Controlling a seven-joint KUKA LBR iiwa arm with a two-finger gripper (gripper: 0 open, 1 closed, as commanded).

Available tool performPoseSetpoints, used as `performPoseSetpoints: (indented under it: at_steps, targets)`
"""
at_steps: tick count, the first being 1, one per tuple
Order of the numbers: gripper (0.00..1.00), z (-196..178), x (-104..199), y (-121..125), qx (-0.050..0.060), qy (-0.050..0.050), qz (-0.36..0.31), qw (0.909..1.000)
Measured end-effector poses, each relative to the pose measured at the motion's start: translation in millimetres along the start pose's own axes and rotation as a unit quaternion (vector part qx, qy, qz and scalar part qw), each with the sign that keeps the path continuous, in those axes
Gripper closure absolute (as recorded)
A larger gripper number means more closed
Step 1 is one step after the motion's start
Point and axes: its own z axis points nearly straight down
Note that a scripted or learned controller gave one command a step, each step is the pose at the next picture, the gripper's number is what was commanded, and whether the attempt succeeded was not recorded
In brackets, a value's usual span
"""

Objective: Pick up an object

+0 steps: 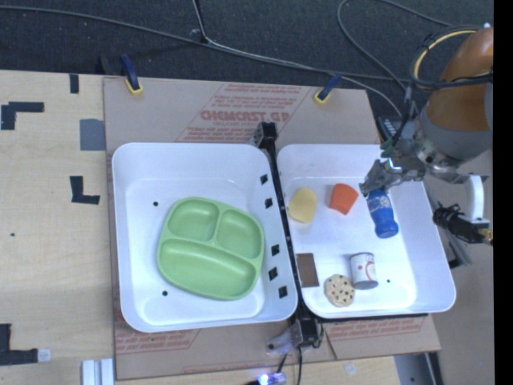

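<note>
My gripper [376,184] hangs over the right part of the right bin [417,295], reaching in from the right. Directly below its tip lies a blue bottle [384,215] with a white label end, slanted, its upper end meeting the gripper. The gripper body hides where they meet. Left of the bottle sit an orange cup [344,198] and a pale yellow piece [303,205]. Toward the bin's front are a white can [364,269], a round cookie [340,290] and a flat brown block [306,269].
The left bin [132,215] holds a green divided plate [212,248]. A black divider [275,215] runs between the bins. Cables cross the dark floor behind the bench, and clamps pin the cardboard's far edge.
</note>
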Motion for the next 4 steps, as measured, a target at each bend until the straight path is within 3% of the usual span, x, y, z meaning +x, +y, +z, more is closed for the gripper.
performPoseSetpoints:
  at_steps: [3,4]
  targets:
    - [1.00,37,157,25,0.003,0.001,-0.003,1.0000]
    - [1.00,22,207,38,0.002,0.001,-0.003,1.0000]
